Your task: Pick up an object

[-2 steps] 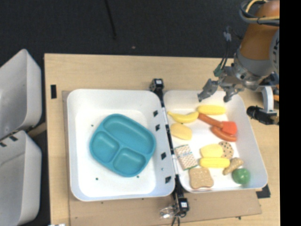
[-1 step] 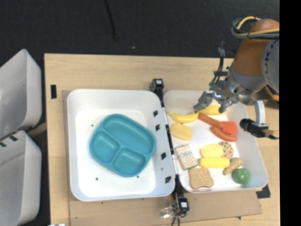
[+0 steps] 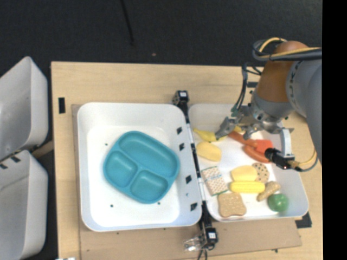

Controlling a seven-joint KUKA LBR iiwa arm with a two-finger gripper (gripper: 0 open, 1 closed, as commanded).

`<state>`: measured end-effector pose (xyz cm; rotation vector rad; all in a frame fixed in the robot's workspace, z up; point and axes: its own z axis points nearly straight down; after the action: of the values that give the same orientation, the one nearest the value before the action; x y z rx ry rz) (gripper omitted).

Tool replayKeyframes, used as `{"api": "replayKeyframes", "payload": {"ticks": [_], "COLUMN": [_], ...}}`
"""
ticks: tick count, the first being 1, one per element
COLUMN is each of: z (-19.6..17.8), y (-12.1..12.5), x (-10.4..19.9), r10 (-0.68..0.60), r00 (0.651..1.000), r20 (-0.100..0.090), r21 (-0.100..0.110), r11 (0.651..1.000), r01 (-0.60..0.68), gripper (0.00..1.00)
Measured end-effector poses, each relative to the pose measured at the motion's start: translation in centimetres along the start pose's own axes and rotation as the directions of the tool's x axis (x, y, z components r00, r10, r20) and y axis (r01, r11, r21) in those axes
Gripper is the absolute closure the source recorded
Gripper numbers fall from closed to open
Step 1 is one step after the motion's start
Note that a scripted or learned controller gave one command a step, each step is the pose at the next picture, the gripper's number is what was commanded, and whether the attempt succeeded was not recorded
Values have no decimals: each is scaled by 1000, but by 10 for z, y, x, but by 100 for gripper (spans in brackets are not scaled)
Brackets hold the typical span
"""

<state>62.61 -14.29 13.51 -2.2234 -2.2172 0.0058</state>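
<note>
While toys crowd the right bin (image 3: 301,199), the gripper (image 3: 230,126) hangs near its rear wall.

Left bin (image 3: 87,145): one blue divided plate (image 3: 141,167), lying flat near the middle.

Right bin (image 3: 295,191): banana (image 3: 204,135) near the back left; pale yellow lump (image 3: 209,151) just in front of it; orange carrot (image 3: 255,148); checked cracker (image 3: 214,180); two yellow pieces (image 3: 245,180) stacked close; spotted cookie (image 3: 261,171); toast (image 3: 232,204); green ball (image 3: 277,202) at the front right corner.

Arm (image 3: 276,85): reaches in from the right, gripper (image 3: 232,126) low over the back of the right bin, between banana and carrot.
</note>
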Motion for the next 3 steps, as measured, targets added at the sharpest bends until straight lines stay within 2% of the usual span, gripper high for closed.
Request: {"api": "replayKeyframes", "payload": {"ticks": [1, 2, 3], "z": [36, 23, -41], "y": [0, 1, -1], "x": [-1, -2, -8], "r10": [2, 6, 3], "r00": [1000, 1000, 1000], "r20": [0, 1, 1], "r21": [-3, -8, -11], "r11": [1000, 1000, 1000], "r01": [-2, -6, -3], "gripper": [0, 100, 100]}}
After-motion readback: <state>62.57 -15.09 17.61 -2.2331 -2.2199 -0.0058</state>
